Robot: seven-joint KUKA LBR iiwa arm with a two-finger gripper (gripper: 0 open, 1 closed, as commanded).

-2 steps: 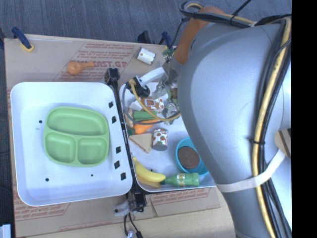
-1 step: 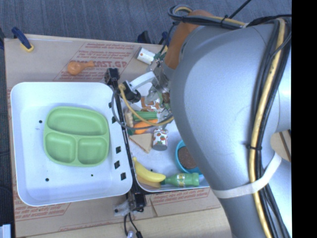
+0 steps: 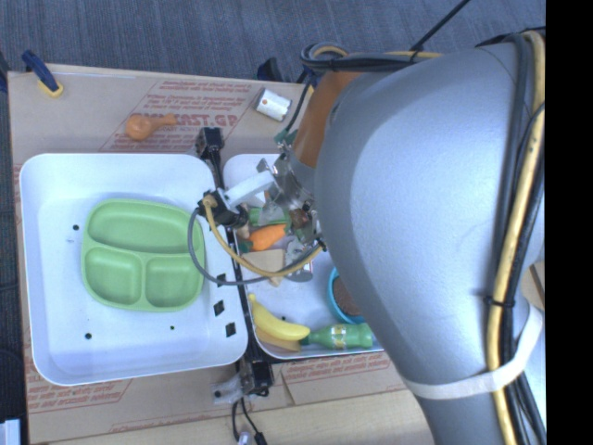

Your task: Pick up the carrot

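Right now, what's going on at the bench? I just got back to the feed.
The grey arm has reached in from the right and its hand is down in the right bin, right at the carrot. From this angle I can't tell whether the carrot is actually gripped or just lying under the hand. A banana and a green bottle lie at the bin's near edge. The left bin holds a green divided plate, untouched.

Orange carrot [image 3: 268,237], green tray [image 3: 144,253]
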